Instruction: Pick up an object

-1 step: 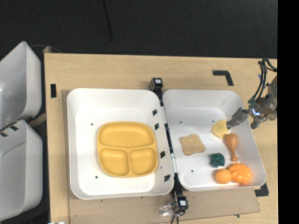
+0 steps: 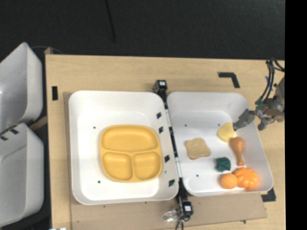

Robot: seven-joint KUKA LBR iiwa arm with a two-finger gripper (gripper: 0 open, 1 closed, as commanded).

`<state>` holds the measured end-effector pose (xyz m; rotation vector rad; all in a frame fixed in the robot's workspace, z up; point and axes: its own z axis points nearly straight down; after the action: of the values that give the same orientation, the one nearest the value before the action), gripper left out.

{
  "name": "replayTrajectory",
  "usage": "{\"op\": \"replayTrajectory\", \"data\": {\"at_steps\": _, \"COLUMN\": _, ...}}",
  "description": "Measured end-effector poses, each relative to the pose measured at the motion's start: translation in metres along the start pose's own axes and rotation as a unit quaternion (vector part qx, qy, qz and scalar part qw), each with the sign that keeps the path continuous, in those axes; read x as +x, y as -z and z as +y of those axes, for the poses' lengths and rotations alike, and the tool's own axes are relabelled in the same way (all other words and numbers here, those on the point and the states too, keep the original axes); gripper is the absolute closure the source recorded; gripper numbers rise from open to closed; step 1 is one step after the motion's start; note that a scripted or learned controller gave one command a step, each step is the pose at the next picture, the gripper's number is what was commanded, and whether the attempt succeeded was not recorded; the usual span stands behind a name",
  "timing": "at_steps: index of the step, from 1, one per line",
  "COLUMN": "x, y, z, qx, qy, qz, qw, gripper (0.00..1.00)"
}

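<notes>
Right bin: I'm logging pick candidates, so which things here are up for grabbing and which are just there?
Candidates, right bin:
yellow piece by the gripper
toast slice
drumstick
green lump
orange fruit
orange pepper

Just there:
yellow divided plate, left bin

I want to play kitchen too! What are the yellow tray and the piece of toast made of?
The yellow tray looks like moulded plastic: one even colour, smooth rounded dividers, a soft sheen. The toast is probably toy food, foam or matt plastic; it looks dull and speckled, but the picture is too small to be sure. Both sit in white bins that also look like plastic.
</notes>
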<state>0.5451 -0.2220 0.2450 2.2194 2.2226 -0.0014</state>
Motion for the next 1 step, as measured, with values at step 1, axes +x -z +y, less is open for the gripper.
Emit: {"op": "replayTrajectory", "data": {"at_steps": 1, "x": 0.0047, "y": -0.0456, "z": 0.0038, "qx": 0.002, "qy": 0.000, "qz": 0.000, "qw": 1.0000, "gripper": 0.00}}
